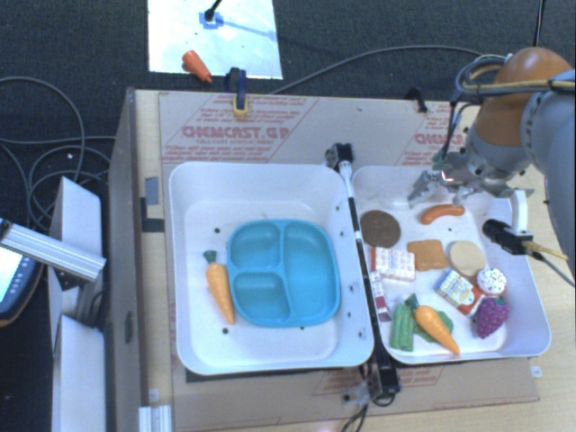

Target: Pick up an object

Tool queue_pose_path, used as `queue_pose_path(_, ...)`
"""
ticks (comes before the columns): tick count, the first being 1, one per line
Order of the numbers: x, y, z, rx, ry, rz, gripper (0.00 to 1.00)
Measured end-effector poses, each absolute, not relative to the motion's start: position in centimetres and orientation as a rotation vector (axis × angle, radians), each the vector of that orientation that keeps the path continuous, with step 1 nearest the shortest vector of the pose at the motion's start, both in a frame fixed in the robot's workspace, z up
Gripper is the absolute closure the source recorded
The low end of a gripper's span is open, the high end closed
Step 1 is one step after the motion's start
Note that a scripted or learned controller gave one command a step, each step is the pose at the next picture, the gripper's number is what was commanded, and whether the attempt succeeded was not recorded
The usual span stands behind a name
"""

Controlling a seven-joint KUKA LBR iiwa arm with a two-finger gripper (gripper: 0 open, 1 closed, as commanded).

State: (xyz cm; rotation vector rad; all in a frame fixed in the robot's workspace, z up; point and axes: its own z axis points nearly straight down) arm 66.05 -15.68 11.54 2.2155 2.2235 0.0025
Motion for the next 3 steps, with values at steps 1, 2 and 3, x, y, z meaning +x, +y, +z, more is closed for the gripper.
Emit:
queue_pose_path(1, 64.1, -17.9, 8.4, 2.219, 2.222, -0.001, 0.0)
queue_pose_path(2, 67.0, -18.2, 10.0, 2.214, 2.223, 0.004, 0.0)
queue_pose_path(3, 64.8, -19.1, 8.5, 2.218, 2.222, 0.001, 0.0)
